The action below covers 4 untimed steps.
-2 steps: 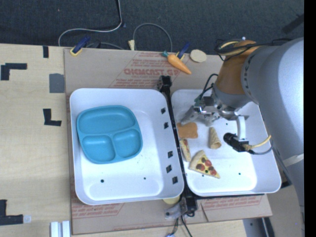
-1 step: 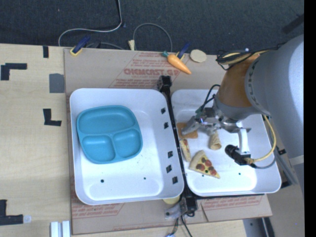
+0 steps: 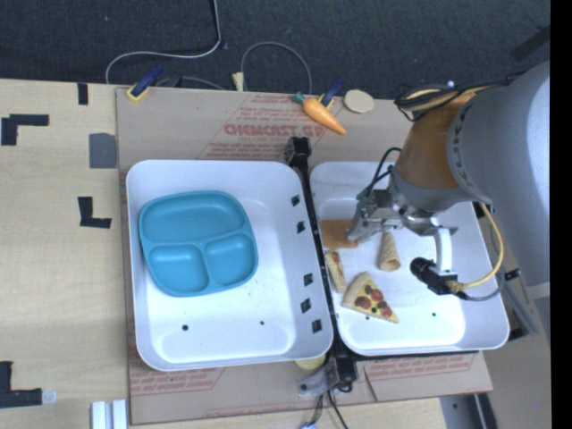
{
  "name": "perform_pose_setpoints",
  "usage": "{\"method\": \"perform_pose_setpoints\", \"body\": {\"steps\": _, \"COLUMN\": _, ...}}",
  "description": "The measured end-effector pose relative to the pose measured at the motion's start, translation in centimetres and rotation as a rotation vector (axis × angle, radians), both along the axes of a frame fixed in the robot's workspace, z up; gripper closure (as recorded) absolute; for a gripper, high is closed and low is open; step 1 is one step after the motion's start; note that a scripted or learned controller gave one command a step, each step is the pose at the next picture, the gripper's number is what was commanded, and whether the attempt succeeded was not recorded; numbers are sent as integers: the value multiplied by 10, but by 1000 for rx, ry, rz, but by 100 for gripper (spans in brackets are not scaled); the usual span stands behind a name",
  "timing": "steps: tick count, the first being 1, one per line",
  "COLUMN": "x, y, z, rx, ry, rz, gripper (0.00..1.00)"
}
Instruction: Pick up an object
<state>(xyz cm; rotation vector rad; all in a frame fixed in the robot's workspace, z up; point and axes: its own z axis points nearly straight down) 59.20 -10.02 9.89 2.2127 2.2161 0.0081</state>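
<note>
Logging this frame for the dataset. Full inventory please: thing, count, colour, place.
bins: 2, white, side by side on the bench
divided plate: 1, blue, left bin
pizza slice: 1, tan with red spots, right bin
cone: 1, tan, right bin
flat brown piece: 1, brown, right bin's left edge
carrot: 1, orange, on cardboard above the bins
round disc: 1, beige, beside carrot
arm: 1, grey, orange band
gripper: 1, over right bin

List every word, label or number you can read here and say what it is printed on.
"CHEMCAST GP": red print on the brown board under the bins, upside down and faint, so the reading is uncertain.
Smaller red lines beside it, and red print along the board's front edge: too blurred to read.
No text on the blue plate or the toy food.
</note>
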Motion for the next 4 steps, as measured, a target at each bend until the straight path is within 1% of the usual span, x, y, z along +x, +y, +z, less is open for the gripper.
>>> {"method": "perform_pose_setpoints", "body": {"steps": 1, "x": -1, "y": 0, "z": -1, "rx": 0, "ry": 2, "rz": 0, "gripper": 0}}
{"method": "perform_pose_setpoints", "body": {"steps": 2, "x": -77, "y": -26, "z": -12, "rx": 1, "ry": 4, "rz": -3, "gripper": 0}}
{"method": "perform_pose_setpoints", "body": {"steps": 3, "x": -14, "y": -3, "z": -12, "rx": 1, "ry": 6, "rz": 2, "gripper": 0}}
{"method": "perform_pose_setpoints", "body": {"steps": 4, "x": -87, "y": -12, "z": -11, "rx": 0, "ry": 2, "rz": -3, "gripper": 0}}
